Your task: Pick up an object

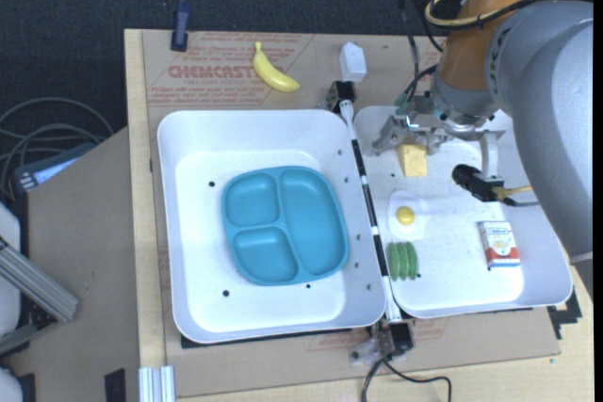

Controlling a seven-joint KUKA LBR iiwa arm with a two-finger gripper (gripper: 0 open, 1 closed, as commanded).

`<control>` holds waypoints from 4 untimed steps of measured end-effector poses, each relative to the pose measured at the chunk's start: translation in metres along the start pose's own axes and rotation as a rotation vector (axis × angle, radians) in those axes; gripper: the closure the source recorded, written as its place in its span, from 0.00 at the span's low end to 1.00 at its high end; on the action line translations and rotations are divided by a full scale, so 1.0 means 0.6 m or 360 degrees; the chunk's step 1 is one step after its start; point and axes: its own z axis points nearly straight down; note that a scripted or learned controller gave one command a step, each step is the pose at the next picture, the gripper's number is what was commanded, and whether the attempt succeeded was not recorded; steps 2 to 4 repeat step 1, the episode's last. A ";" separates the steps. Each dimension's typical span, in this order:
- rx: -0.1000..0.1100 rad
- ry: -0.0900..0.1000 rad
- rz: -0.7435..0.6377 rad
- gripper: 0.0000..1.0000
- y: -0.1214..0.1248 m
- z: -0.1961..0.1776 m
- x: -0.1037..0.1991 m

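Camera view: gripper hangs over a yellow wedge at the right bin's 11 o'clock. Fingers' spread is unclear. A smooth blue tray fills the left bin.

blue tray in left bin, banana behind

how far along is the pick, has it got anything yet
Nothing looks lifted so far. The gripper is low in the right bin, right over the yellow cheese block, so a grab there seems in hand. Gripping and raising it remain. The fried egg, green pea pod and small carton lie untouched.
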 end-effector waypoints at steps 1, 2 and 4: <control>-0.0005 -0.0003 -0.0001 1.00 0.001 -0.018 0.000; -0.0005 -0.0003 -0.0001 1.00 0.001 -0.018 0.000; -0.0005 -0.0003 -0.0001 1.00 0.001 -0.018 0.000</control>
